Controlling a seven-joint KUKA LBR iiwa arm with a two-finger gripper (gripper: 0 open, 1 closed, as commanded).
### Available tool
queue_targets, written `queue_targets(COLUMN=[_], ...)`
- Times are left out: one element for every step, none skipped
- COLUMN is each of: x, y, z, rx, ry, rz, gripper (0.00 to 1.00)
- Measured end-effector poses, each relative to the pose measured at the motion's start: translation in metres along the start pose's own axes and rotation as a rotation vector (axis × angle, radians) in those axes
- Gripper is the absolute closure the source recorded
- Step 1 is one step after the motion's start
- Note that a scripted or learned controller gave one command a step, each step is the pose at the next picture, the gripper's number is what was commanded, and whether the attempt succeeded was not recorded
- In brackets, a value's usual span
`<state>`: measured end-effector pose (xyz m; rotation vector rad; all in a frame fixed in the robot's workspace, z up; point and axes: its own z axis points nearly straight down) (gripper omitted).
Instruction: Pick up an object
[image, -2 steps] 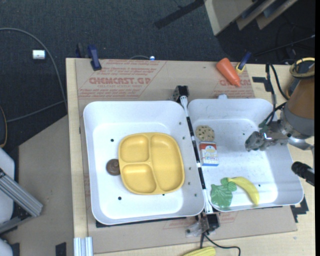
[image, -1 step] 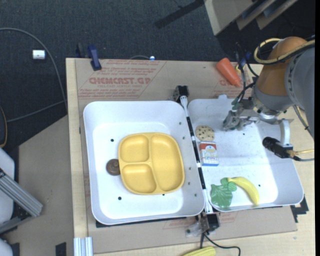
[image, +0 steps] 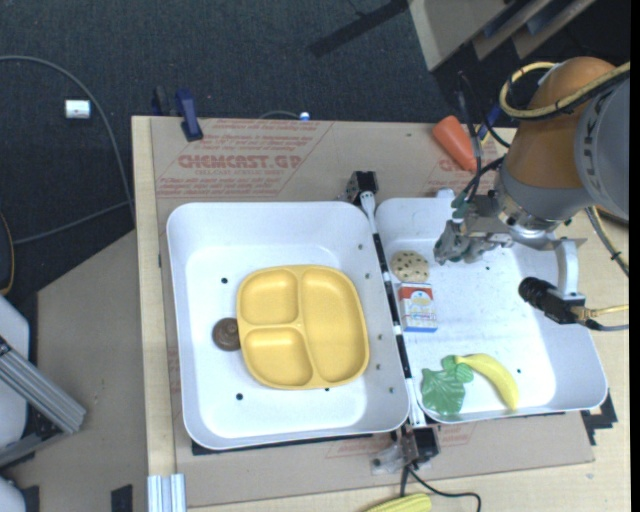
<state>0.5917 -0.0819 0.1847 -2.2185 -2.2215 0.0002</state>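
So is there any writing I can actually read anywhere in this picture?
"CHEMCAST GP", red print on the brown board behind the bins; the smaller red lines around it are too blurred to read.
Small red and white box in the right bin: print too small to read.

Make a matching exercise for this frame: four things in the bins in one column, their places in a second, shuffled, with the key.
Things:
1. tray
2. banana
3. cookie
4. brown disc

Places:
A. right bin, near front edge, beside the green leaf
B. left bin, touching the tray's left rim
C. middle of left bin
D. right bin, by the divider, just behind the small box

Pairs: 1-C, 2-A, 3-D, 4-B. The gripper hovers over the right bin's back part, right of the cookie.
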Motion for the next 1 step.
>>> queue_targets(x=[0.0714], y=[-0.0364], z=[-0.0373], rx=[0.001], ry=[0.000], rz=[0.000], gripper=[1.00])
